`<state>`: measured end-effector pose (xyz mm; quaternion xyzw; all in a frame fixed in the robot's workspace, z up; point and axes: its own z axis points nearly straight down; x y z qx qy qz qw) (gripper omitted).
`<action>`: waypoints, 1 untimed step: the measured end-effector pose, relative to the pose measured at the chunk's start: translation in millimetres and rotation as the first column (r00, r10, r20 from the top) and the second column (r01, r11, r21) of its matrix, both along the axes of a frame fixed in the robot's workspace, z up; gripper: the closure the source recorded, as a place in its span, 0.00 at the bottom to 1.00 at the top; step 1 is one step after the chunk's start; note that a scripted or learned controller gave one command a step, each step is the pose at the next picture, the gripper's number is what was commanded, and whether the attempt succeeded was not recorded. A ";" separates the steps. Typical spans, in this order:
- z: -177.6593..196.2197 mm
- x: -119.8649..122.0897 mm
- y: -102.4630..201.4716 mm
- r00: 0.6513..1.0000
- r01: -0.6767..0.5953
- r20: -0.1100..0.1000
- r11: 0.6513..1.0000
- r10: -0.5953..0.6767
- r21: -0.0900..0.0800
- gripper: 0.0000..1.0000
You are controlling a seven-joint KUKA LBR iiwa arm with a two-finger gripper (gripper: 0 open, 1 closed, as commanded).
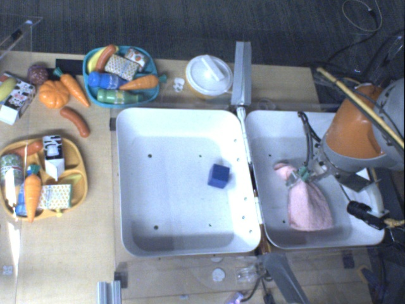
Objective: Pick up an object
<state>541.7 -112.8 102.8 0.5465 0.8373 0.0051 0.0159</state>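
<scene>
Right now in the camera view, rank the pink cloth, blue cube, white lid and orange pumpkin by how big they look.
1. Pink cloth
2. White lid
3. Pumpkin
4. Blue cube

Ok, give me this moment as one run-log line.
end effector: right bin, at top of pink cloth | lift: not seen | blue cube: left bin, untouched

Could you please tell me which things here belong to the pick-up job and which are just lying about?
For the job: hand, pink cloth, blue block, two white bins.

Lying about: blue basket of toy food, yellow tray, white lid, toy pumpkin.
</scene>
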 end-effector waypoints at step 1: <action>81.4 65.6 44.3 0.997 -0.077 -0.028 0.997 0.077 0.009 1.00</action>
